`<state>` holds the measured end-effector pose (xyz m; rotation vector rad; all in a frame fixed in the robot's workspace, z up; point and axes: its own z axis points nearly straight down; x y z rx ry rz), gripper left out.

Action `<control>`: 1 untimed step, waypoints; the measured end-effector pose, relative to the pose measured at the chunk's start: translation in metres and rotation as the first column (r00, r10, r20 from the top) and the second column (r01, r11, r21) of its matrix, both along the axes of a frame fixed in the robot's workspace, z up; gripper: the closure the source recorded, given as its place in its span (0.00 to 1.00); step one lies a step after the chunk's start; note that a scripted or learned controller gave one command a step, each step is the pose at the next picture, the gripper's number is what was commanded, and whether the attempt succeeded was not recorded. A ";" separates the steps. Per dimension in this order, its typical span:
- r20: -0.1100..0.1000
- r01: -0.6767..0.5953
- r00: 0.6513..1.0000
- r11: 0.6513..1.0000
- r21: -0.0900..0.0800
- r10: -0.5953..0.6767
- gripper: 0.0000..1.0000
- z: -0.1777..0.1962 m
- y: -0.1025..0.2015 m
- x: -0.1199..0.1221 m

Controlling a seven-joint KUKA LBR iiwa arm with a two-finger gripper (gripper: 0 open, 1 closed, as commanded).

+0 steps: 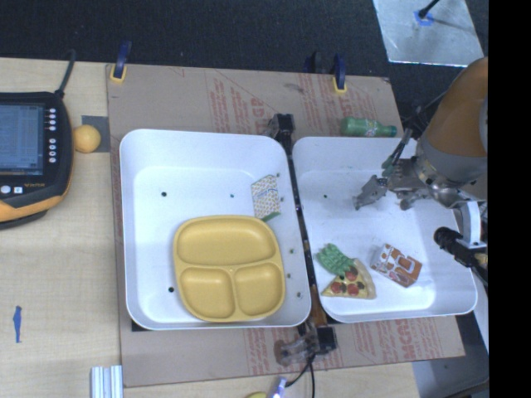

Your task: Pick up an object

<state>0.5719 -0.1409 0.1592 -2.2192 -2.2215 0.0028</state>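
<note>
A: Where does the arm [452,127] sit?

B: It reaches in from the right, over the right bin [332,160]. The gripper [386,191] hangs above the bin's upper middle, over bare white floor.

A: And its fingers?

B: Spread apart, one tip toward the left and one lower right. Nothing lies between them.

A: What can it pick from?

B: In the right bin's lower part lie three things: a green toy [334,258], a pizza slice [351,283] touching it just below, and a red-and-white packet [396,264] a little to the right. All sit below the gripper, apart from it.

A: The left bin [145,181]?

B: It holds a yellow tray [228,266] with three compartments, filling the lower middle. A small patterned card [265,196] leans near the bin's right wall, just above the tray.

A: Anything off the bins?

B: A green bottle [367,127] lies on the cardboard behind the right bin. A yellow ball [86,138] sits left of the left bin, beside a pendant [29,156] with a screen.
</note>
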 end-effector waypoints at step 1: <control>-0.002 -0.003 1.000 1.000 0.001 0.003 0.00 -0.007 0.047 -0.080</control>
